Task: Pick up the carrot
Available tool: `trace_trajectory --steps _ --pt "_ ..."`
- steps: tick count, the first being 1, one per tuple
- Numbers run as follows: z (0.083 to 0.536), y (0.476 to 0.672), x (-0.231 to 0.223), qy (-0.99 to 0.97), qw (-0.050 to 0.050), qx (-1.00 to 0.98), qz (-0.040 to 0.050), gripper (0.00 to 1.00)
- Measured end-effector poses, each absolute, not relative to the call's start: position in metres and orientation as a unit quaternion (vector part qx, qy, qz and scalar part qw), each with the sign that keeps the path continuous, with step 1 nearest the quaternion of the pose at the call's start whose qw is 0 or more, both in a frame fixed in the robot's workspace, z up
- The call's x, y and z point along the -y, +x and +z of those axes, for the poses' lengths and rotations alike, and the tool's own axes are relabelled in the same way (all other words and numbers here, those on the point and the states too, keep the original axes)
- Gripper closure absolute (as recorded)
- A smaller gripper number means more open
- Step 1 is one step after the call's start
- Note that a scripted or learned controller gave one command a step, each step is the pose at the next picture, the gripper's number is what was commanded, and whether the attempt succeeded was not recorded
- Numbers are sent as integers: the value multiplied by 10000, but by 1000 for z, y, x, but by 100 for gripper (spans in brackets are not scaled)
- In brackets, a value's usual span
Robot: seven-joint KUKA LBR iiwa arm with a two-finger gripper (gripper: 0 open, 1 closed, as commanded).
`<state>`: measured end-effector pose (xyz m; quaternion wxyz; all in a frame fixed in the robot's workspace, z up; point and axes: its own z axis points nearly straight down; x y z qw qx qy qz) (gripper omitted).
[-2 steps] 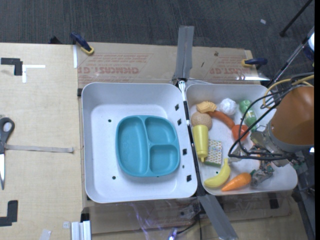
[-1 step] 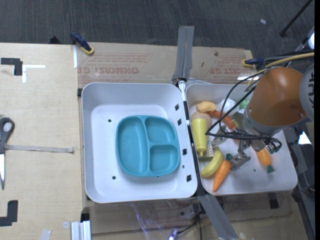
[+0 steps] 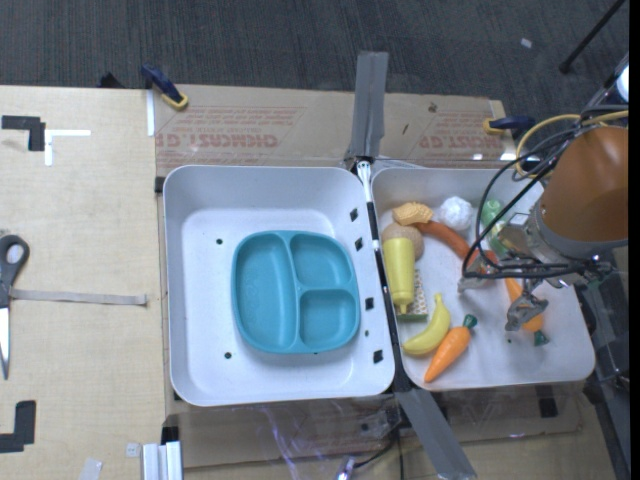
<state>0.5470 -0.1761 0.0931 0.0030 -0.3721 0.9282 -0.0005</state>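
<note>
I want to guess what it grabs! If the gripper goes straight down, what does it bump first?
Probably the small carrot right beneath the gripper, then the right bin floor. Depth is hard to judge from above, so that's a guess.

Robot lab: taped cardboard bench point(image 3: 80, 268), white bins point(image 3: 190, 368), cables point(image 3: 520, 183).

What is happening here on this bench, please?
A grey robot arm with an orange band reaches from the right into the right bin. Its gripper hangs low over an orange item near the bin's right side; whether it holds anything cannot be told. A carrot lies free at the front, beside a banana. A yellow bottle lies nearby. The left bin holds a blue divided plate.
</note>
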Motion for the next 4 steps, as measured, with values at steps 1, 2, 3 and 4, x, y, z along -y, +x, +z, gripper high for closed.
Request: trace_trajectory --steps 1,2,3,4 --pt "93 512 214 -4439 52 -8961 32 0" --pt "95 490 206 -5829 119 -8125 24 0" --pt "91 549 212 -4746 25 -8802 72 0" --pt "91 550 208 -5310 20 -8473 103 0"
